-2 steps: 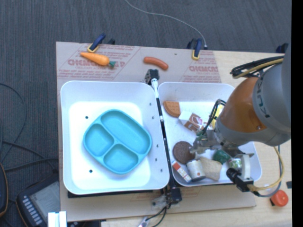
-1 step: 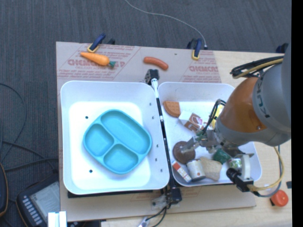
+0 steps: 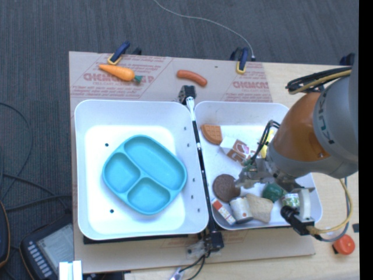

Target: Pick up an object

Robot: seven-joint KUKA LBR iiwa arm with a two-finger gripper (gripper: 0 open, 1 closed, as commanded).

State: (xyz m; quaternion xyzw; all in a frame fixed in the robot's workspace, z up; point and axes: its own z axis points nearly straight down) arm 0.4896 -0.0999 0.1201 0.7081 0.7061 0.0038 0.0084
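**Gripper low over the clutter in the right bin**

Dark grey carpet surrounds a cardboard-topped bench (image 3: 163, 69) that carries two shallow white bins side by side. Faded red printing runs across the cardboard along its far edge, upside down from this angle and too worn to read with confidence.

At the left bin's (image 3: 87, 115) centre lies a blue divided plate (image 3: 144, 175). All the loose pieces sit in the right bin (image 3: 245, 108), crowded toward its near edge: a brown disc (image 3: 224, 186), a white cylinder (image 3: 240, 209), a beige wedge (image 3: 260, 207), a small red-and-white tube (image 3: 222, 212), a dark green piece (image 3: 271, 190) and a green-labelled can (image 3: 292, 201). Nearer the far-left corner rest a tan pastry shape (image 3: 212, 134) and a brown-and-white carton (image 3: 238, 150), whose print is too small to make out.

From the right, the arm (image 3: 303, 139) reaches across that bin, and its gripper (image 3: 252, 171) sits low near the middle. Whether it is parted or closed cannot be told, and nothing is visibly caught in it.

Closest candidates, by my judgement, are the brown disc just toward the left bin and the green piece just toward the right edge; the carton lies a little toward the far edge. The white cylinder's long axis runs roughly toward the near edge.

On bare cardboard beyond the bins lie a toy carrot (image 3: 118, 72) and a sausage (image 3: 192, 77).
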